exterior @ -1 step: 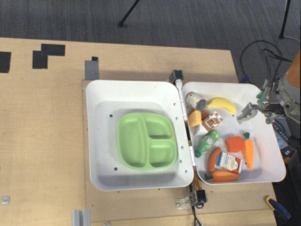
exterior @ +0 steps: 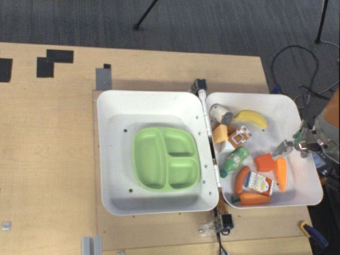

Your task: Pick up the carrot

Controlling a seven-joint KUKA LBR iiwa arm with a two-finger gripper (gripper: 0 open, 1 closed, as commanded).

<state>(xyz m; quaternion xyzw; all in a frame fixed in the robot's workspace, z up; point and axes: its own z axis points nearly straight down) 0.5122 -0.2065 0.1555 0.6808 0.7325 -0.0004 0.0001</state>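
Right bin, near wall: sausage, juice carton, orange lump.
Near right: carrot, flat on the floor beside an orange block. Not lifted.
Middle: green bottle.
Right edge: gripper, just above the carrot's top end, gripping nothing; finger spread cannot be told.
Far: banana.
Left bin: green tray.
Status: approach made; grasp and lift outstanding.

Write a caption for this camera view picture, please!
Gripper reaches toward the carrot in the right bin of toy food.
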